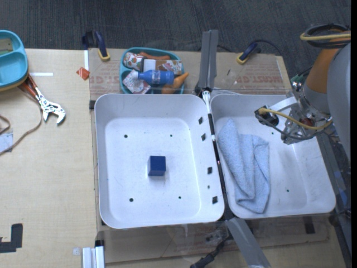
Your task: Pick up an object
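Observation:
A small blue cube (pixel 157 166) rests flat near the middle of the left bin (pixel 111 205). In the right bin (pixel 312 200) a light grey-blue towel (pixel 245 169) lies crumpled along the left side. My gripper (pixel 287 130) hangs over the right bin's upper right part, to the right of the towel and apart from it, with yellow cables looped around the wrist. The arm's orange band (pixel 318 74) sits above it at the frame's right. Nothing is seen held at the gripper.
A blue tub (pixel 152 71) with several small items stands behind the left bin. A wrench (pixel 47 108) and a teal dish (pixel 11 60) lie on the wooden bench to the left. A grey bar (pixel 207 54) rises between the bins at the back.

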